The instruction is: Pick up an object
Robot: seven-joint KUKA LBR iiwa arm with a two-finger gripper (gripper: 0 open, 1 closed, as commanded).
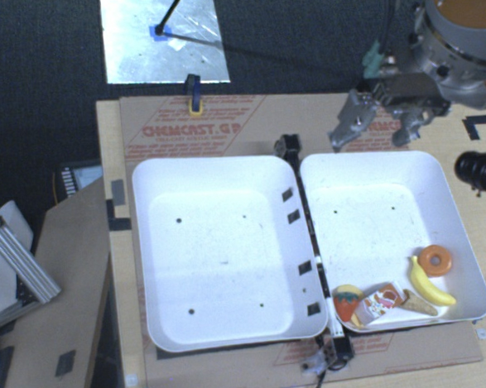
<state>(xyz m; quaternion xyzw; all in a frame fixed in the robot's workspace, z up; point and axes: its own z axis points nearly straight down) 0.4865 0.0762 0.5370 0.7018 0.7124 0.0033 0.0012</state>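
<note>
My gripper (378, 130) hangs above the far rim of the right bin (366, 172), open, with nothing between its fingers. The objects lie far from it, in that bin's near right corner. A yellow banana (430, 284) lies there with an orange ring-shaped piece (435, 259) just behind it. Along the front wall sit a red and orange round toy (348, 302), a white and red packet (379, 304) and a small brown cone-like piece (418, 304), all close together.
The left bin (210, 191) adjoins the right one along a black-clipped seam (305, 226). Both bins rest on a cardboard sheet (205, 125). A shiny metal plate (164, 37) lies beyond the bench, and an aluminium rail (15, 255) stands at the far left.
</note>
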